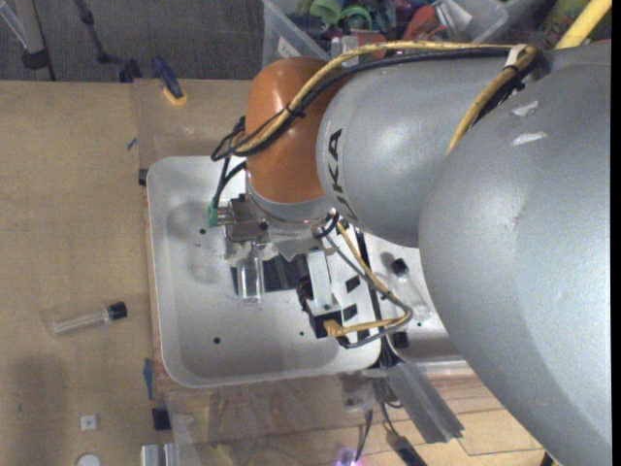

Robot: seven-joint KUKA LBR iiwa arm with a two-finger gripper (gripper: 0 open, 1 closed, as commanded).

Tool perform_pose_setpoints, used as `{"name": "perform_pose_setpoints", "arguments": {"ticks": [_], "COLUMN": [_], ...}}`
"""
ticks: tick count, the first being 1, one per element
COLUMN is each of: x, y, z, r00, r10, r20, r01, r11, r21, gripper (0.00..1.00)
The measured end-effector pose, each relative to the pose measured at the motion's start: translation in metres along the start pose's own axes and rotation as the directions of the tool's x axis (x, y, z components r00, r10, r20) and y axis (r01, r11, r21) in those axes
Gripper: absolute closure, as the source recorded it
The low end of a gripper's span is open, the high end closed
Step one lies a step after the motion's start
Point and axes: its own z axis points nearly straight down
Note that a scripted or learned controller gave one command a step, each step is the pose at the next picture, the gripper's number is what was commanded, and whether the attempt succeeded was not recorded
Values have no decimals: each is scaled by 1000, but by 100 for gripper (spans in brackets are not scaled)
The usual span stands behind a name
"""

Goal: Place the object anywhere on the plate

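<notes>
View from above. The grey arm with its orange band (286,129) reaches over the shallow white plastic bin on the left (170,260), with the gripper (252,275) low above the bin floor. I cannot tell whether the gripper is open or closed, nor where the object and the plate lie; the arm's bulk covers much of the bin. A clear vial with a black cap (85,316) lies on the bench outside the bin. In my judgement, I should confirm a grasp before any carry, then lower and release squarely over the plate.

A tan wooden bench (68,212) meets a dark wall (126,17) (cables hanging there).
</notes>
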Motion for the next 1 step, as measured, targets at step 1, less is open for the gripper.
{"name": "perform_pose_setpoints", "arguments": {"ticks": [1], "x": [-12], "y": [62], "z": [71], "r00": [959], "r10": [-284], "r20": [1], "r01": [284], "r11": [959], "r21": [-6], "gripper": [100]}}
